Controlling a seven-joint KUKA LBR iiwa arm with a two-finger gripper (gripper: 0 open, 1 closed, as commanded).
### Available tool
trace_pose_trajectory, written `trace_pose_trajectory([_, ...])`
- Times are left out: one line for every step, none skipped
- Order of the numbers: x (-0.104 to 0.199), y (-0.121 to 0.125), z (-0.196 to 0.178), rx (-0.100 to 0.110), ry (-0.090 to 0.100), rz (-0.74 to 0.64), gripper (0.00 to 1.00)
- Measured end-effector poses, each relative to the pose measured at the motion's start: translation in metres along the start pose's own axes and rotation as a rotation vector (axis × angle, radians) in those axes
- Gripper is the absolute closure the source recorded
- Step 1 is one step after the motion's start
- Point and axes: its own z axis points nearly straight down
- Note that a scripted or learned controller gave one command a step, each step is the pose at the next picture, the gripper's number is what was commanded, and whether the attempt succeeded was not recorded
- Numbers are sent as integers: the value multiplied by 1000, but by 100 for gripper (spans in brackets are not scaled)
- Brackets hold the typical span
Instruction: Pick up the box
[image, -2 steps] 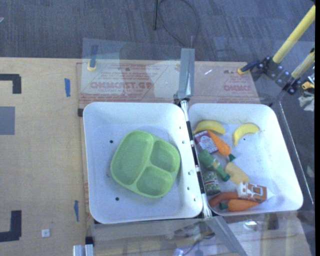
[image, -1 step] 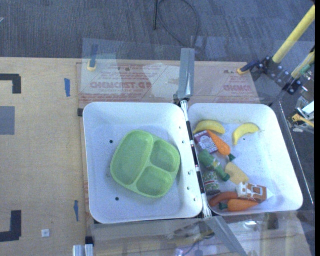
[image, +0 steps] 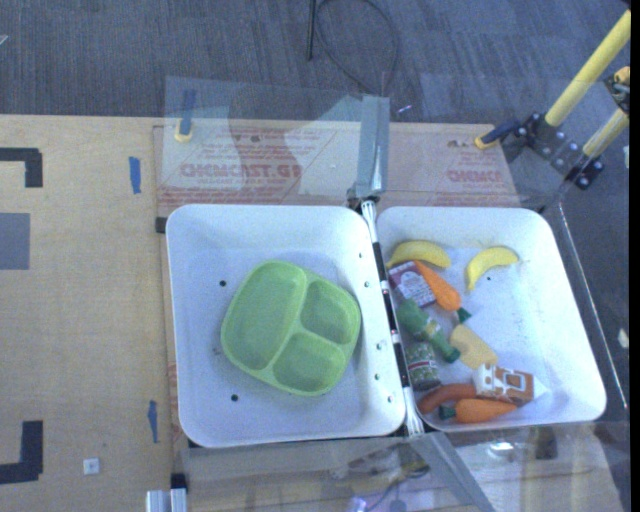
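The box is a small white and orange carton lying flat in the right bin, near that bin's front right. It touches a yellow block on its left, and an orange carrot lies just in front of it. The box's top face is uncovered.
The right bin also holds two bananas, a second carrot, a red packet, two green bottles and a red sausage. A green divided plate sits in the left bin. Yellow-handled clamps stand at the back right.
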Motion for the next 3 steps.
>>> trace_pose_trajectory([34,32,19,0,1,73,100])
trace_pose_trajectory([37,29,8,-1,0,64,100])
trace_pose_trajectory([39,-8,24,3,-2,130,100])
